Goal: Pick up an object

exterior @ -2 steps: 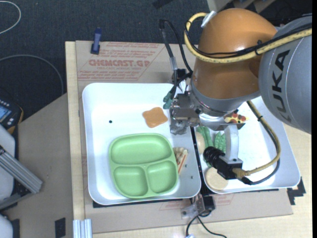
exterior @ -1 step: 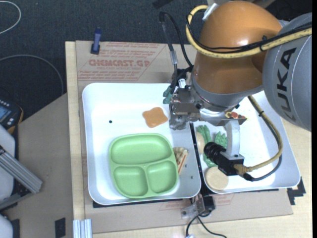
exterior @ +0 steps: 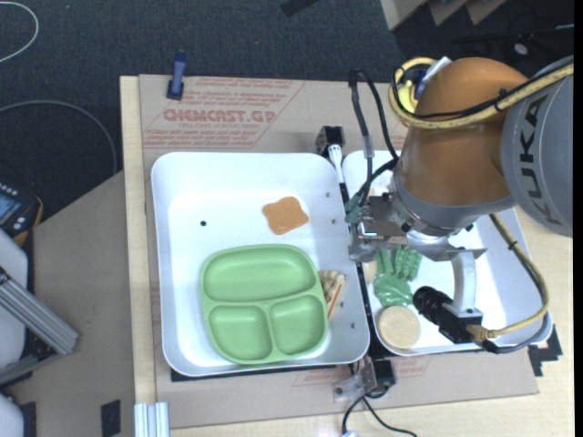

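Your jaws [exterior: 401,255] hang over the right bin [exterior: 510,276], and the wrist hides them, so you cannot tell how they stand. Just at their 6 o'clock lies the green object [exterior: 397,279], with a round tan disc [exterior: 399,327] beyond it. Come straight down on the green piece, centred, keeping off the bin wall at 9 o'clock, and check the grip before lifting.

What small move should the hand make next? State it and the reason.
Probably lower straight down onto the green object: the hand hangs directly above it in the right bin, beside a round tan piece, with nothing seen between its fingers.
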`<state>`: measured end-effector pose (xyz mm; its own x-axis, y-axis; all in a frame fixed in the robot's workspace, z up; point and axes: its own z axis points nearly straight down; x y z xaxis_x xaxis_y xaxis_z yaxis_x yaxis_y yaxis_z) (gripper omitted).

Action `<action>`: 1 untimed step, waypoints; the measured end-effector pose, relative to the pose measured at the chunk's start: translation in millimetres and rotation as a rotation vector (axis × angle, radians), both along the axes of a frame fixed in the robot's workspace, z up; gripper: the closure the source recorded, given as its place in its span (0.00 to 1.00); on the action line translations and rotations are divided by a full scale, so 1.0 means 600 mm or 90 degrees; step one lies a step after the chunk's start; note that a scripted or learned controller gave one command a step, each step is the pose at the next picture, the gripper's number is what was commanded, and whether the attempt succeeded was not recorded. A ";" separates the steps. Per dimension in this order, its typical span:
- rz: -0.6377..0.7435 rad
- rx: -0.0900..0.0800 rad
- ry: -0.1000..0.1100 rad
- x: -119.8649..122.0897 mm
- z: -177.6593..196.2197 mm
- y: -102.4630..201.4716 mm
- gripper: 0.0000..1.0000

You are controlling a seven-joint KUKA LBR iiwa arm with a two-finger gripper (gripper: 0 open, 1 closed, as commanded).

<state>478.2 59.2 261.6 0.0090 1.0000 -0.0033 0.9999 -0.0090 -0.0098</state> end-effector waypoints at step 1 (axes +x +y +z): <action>0.008 0.004 -0.013 0.004 0.161 0.044 1.00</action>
<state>480.4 85.3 358.2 -0.0033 1.0000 0.0031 0.9999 0.0033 0.0114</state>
